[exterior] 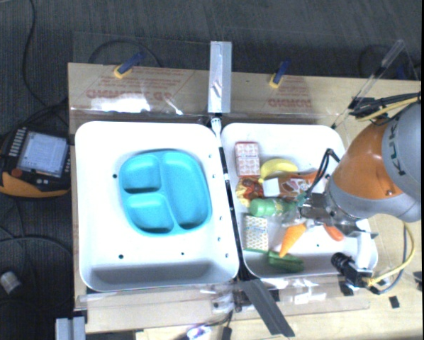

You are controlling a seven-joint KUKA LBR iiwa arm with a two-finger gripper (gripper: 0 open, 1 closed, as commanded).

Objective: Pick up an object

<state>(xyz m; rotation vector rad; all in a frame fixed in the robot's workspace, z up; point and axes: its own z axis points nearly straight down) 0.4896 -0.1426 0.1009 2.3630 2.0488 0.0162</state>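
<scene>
**A:** Start with the big things. Why two bins?

**B:** The desk (98,83) carries a left bin (91,246) and a right bin (308,134) side by side, touching along the middle. The left one holds a blue divided tray (162,190), set in its centre, likely as a drop-off spot. The right one is the source: all the small items are heaped there.

**A:** And the arm?

**B:** The arm (371,172) comes in from three o'clock and hangs over the right bin's three o'clock side, low over the pile, which suits a pick attempt.

**A:** What can it go for?

**B:** From the bin's centre: a yellow banana (277,167) towards twelve, a pink packet (247,157) at eleven, a green bottle (263,207) near the middle, a checked packet (256,232) at seven, an orange carrot (291,238) at six, and a dark green vegetable (286,263) below it.

**A:** Is the gripper (313,207) holding anything?

**B:** It sits just beside the bottle and carrot, but the wrist hides the fingers; I cannot tell whether they are open or closed. Nothing looks lifted, so I judge the pick not yet done.
</scene>
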